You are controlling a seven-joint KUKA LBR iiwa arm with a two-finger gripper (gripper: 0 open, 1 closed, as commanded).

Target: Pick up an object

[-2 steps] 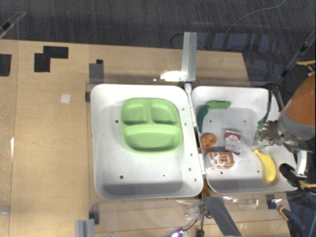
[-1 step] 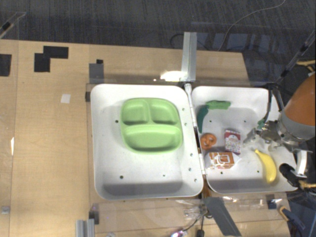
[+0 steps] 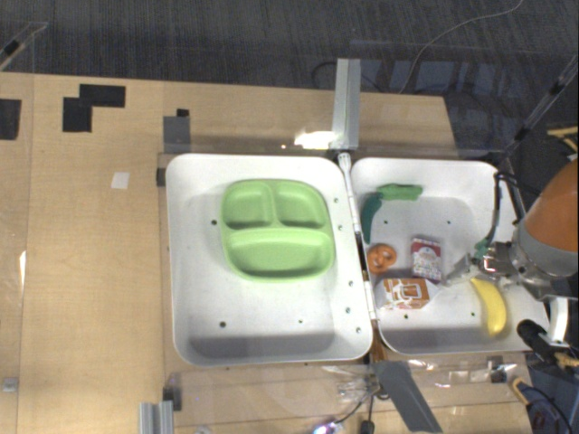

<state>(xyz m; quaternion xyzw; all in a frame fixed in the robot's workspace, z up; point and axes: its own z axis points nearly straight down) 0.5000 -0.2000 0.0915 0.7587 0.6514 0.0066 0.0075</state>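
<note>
The bench (image 3: 81, 242) carries two shallow white bins side by side. In the left bin (image 3: 194, 315) a green divided tray (image 3: 275, 227) lies flat near the middle, its two small compartments toward the far side and its long one toward the near side. The right bin (image 3: 452, 193) holds the loose things: a green object (image 3: 384, 202) near the far-left corner, a round orange item (image 3: 381, 257) against the left wall, a small red-and-white packet (image 3: 425, 259) just beside it to the right, an orange-and-white packet (image 3: 405, 292) nearer the front, and a banana (image 3: 491, 304) close to the right wall, lying lengthwise front to back. The arm (image 3: 552, 220) reaches in from the right edge, its orange band over the bin's right rim. The end effector (image 3: 484, 262) sits low just above the far end of the banana, near the red-and-white packet; whether it is released or clenched I cannot tell, and nothing can be seen gripped in it.
</note>
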